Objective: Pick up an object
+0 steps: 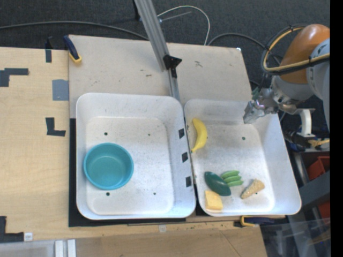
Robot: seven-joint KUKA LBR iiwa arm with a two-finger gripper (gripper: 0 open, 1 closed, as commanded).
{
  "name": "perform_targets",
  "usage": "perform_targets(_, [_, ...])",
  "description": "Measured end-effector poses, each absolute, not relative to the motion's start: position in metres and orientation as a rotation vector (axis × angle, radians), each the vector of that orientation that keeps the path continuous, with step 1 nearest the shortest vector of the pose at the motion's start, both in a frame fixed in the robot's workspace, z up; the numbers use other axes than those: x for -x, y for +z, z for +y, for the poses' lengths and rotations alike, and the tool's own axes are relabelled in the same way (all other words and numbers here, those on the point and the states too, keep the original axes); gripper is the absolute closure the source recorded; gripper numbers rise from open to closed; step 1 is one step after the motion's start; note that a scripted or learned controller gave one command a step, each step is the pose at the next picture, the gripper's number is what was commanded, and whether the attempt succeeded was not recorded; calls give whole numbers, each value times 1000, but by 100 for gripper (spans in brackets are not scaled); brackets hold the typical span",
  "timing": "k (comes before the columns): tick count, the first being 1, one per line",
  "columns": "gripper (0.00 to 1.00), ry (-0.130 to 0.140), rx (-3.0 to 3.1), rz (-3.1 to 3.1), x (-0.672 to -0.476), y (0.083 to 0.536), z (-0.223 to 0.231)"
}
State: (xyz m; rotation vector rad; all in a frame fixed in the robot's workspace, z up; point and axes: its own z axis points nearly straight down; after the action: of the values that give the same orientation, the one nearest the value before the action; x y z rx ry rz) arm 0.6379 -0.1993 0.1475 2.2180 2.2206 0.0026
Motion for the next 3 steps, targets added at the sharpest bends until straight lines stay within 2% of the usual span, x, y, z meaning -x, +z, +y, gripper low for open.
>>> perform_targets(1, [100,5,-2215,2221,-645,205,-191])
perform_targets(2, [100,3,-2216,2219,-640,256,-198])
perform_targets(3, [100,1,-2215,2229,-642,260,-147])
